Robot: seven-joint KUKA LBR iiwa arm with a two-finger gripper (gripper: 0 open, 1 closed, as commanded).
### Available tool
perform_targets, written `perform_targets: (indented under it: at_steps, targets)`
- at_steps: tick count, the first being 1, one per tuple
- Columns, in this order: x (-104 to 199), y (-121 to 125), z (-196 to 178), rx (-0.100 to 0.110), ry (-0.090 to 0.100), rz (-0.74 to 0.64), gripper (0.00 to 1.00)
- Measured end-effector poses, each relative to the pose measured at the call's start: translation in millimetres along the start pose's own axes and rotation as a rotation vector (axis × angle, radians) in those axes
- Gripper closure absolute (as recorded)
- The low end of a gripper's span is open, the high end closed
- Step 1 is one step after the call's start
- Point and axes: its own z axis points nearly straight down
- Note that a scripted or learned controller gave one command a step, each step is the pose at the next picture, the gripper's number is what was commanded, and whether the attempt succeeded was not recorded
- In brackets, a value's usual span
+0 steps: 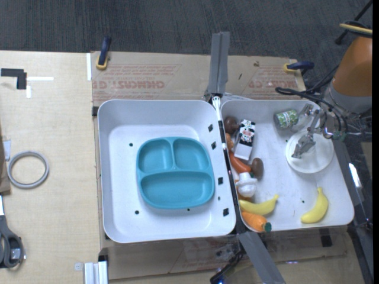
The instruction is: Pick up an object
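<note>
My gripper (303, 145) hangs over the right bin (340, 176), just above a small white round plate (310, 158) near its far right side. Nothing shows in its grasp. A green can (287, 118) lies on its side just left of the wrist. Along the bin's left wall sit a black-and-white carton (245, 136), an orange piece (238, 163), a brown mushroom (257, 167) and a white toy (246, 186). One banana (259, 205) and a carrot (254, 220) lie at the near left, and another banana (315, 207) at the near right.
The left bin (115, 158) holds a teal divided plate (176, 171). A grey divider bar (219, 64) runs between the bins. On the bench at left lie a tape roll (26, 169) and scissors (10, 248). Cables hang by the arm at right.
</note>
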Motion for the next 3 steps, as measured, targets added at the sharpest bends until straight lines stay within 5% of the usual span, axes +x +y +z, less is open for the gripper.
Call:
perform_targets:
  at_steps: [1, 2, 3]
  targets:
    - [5.8, 36.4, 22.4, 0.015, 0.018, 0.081, 0.0]
    - [16.6, -0.1, 20.8, -0.005, -0.013, -0.054, 0.0]
    - [-10.5, 6.2, 23.6, -0.006, 0.027, -0.283, 0.0]
